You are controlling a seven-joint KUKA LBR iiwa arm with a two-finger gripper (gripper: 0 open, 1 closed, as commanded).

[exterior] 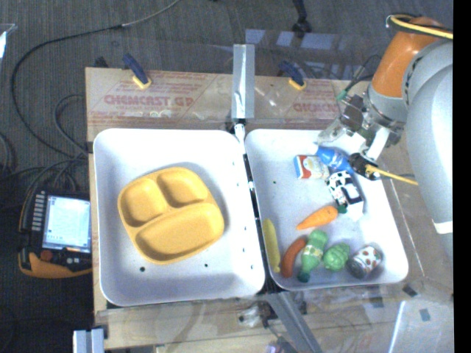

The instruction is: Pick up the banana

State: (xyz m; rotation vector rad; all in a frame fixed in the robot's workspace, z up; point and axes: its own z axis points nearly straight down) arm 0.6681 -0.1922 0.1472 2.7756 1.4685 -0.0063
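I find the banana (271, 245) in the right bin (397, 271), a slim pale-yellow thing lying lengthwise along that bin's left wall, near the front corner. It looks tucked hard against the wall, though the slant of the camera makes me unsure whether it touches. That spot matters: a wall on one side leaves little room for a grasp across it, and the red pepper (292, 254) sits just beside it on the other side. The green bottle (310, 252) and the carrot (318, 217) crowd in close behind the pepper, so the front left of this bin is busy.

The left bin (107, 271) carries a yellow divided plate (171, 213), well apart from all this.

The gripper (340, 132) hangs over the back right of the right bin, above the small carton (313, 166) and well apart from the banana, on the opposite corner. The arm comes in from the right, its orange band (401, 57) high and the wrist angled down and leftward. I cannot tell whether the gripper is open or closed, and I see nothing carried in it. I judge the reach not yet begun.
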